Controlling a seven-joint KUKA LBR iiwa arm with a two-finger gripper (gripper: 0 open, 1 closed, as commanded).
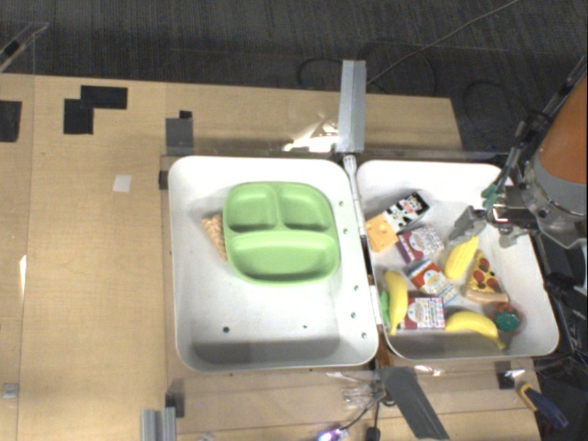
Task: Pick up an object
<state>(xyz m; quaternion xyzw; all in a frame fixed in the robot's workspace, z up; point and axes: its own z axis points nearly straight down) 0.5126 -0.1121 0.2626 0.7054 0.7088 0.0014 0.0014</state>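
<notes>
My gripper (486, 228) hangs over the right part of the right bin (432, 171), with its fingers spread and nothing between them. Just below it lies a yellow toy corn (459, 261), beside a pizza slice (485, 283). Several more small items fill this bin: an orange block (379, 231), a black-and-white carton (406, 209), a pink packet (423, 242), a pink box (424, 312), two bananas (395, 299) (473, 324) and a teal piece (506, 320).
The left bin (257, 343) holds a green divided plate (276, 231) with a tan waffle-like piece (213, 234) peeking from under its left edge. A grey metal post (352, 108) stands behind the divide between the bins.
</notes>
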